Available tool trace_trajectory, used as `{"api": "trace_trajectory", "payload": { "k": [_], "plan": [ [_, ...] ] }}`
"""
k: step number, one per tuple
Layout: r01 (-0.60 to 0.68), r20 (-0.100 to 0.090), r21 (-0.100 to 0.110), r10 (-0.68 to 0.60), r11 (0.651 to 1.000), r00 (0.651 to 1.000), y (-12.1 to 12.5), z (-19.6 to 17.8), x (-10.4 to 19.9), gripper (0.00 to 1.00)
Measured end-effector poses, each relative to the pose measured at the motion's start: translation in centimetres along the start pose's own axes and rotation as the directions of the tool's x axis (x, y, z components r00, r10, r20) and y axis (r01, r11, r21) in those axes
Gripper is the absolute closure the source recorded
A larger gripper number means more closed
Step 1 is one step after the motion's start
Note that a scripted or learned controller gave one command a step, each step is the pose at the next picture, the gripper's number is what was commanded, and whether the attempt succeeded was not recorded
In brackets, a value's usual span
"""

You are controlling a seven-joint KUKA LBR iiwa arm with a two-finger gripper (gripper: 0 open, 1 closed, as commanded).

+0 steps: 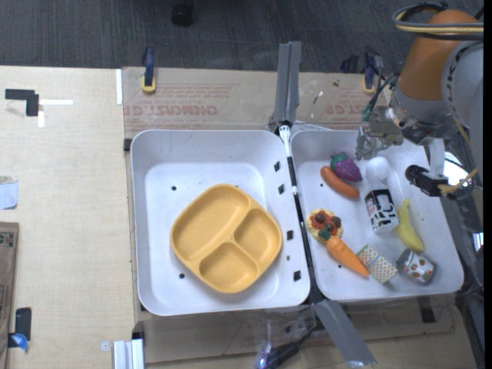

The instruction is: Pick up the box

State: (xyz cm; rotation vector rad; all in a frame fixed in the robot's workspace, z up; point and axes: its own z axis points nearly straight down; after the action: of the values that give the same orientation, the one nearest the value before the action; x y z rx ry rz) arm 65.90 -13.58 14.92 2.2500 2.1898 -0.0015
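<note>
The box (377, 264), a small flat carton with a checked pattern, lies tilted near the front edge of the right bin (442, 221), its left end touching the thick end of a plastic carrot (347, 257) and a short patterned can (416, 267) lying just beside its right end. Both bins are shallow, white and smooth-walled, with rounded corners. The left bin (154, 221) holds one item: a yellow plastic plate (225, 237), rounded-square and moulded into three compartments. The right bin holds eight: the box, the carrot, the can, a round tart topped with fruit (324, 222), a glossy sausage (339, 182), a knobbly bunch of purple grapes (347, 167), a black-and-white can on its side (380, 209) and a curved yellow banana (408, 229). The gripper (374, 146) hangs over the rear of the right bin, just behind the grapes, well apart from the box at the opposite, front end. Whether its metal tips are spread or closed cannot be told from this angle.
</note>
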Motion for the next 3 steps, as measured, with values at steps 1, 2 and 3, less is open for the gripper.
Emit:
{"api": "trace_trajectory", "payload": {
  "k": [1,2,3],
  "plan": [
    [0.0,0.0,0.0,0.0,1.0,1.0,0.0,0.0,0.0,0.0],
    [-0.162,-0.001,0.004,0.162,0.987,0.987,-1.2,1.1,2.5,0.0],
    [-0.089,-0.001,0.003,0.089,0.996,0.996,-8.4,2.3,-3.3,0.0]
  ]
}}
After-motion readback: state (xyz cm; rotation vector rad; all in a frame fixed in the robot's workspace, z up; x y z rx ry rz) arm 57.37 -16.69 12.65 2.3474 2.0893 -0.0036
